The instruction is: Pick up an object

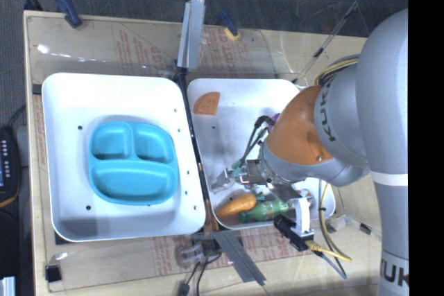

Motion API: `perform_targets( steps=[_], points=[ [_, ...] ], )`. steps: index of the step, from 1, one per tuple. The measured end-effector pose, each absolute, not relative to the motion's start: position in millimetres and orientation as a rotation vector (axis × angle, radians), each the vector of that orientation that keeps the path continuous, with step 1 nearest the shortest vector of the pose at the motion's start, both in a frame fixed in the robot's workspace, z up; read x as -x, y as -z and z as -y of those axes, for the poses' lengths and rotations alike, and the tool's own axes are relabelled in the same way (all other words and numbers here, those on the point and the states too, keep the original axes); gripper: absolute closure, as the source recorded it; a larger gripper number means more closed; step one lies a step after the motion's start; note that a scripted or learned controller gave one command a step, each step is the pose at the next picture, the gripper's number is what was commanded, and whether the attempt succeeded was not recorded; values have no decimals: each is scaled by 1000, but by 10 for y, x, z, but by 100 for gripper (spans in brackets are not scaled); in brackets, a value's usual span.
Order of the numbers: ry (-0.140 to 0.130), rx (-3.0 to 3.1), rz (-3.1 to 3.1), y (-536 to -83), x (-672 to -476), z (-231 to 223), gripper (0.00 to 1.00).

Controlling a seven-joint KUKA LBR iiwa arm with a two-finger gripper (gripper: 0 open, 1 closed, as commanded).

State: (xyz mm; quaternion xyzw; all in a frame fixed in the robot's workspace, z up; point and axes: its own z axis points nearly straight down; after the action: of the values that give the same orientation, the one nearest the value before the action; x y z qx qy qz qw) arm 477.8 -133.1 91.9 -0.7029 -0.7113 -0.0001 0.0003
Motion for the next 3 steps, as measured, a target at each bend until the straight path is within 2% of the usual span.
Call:
perform_targets(
  steps=[1, 2, 3],
  points=[
    [2, 2205, 2239, -1019, -4793, 1336, 100],
    [-3, 2210, 2228, -906, -5762, 1089, 100],
    [-9, 2220, 2227, -917, -5758, 1141, 0]
  ],
)
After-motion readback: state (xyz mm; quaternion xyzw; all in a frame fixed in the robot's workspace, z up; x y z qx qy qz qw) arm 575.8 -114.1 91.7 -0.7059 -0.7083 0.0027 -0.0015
